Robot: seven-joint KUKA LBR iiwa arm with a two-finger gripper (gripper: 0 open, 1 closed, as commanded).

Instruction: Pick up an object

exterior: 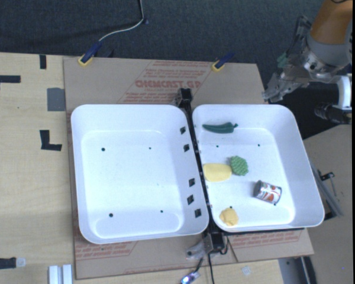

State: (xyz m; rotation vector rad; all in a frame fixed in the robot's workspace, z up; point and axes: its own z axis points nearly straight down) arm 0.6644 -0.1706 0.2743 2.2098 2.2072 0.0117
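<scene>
The right bin [296, 158] holds several small objects. A dark green chili pepper [220, 127] lies near its far edge. A yellow lemon-shaped piece [217, 172] sits mid-bin at the left wall, touching a green leafy piece [239, 165] on its right. A small red and silver can [267, 192] lies on its side toward the near right. A little yellow-orange lump [228, 216] rests by the near rim. My gripper [278, 87] hangs outside the bin, above its far right corner, well apart from every object, with nothing seen in it.
The left bin [83, 158] adjoins the right one along a black divider [192, 158]. Both stand on a cardboard sheet [160, 78] held by two clamps [90, 53] at the back. A white cable [136, 16] trails across the dark backdrop.
</scene>
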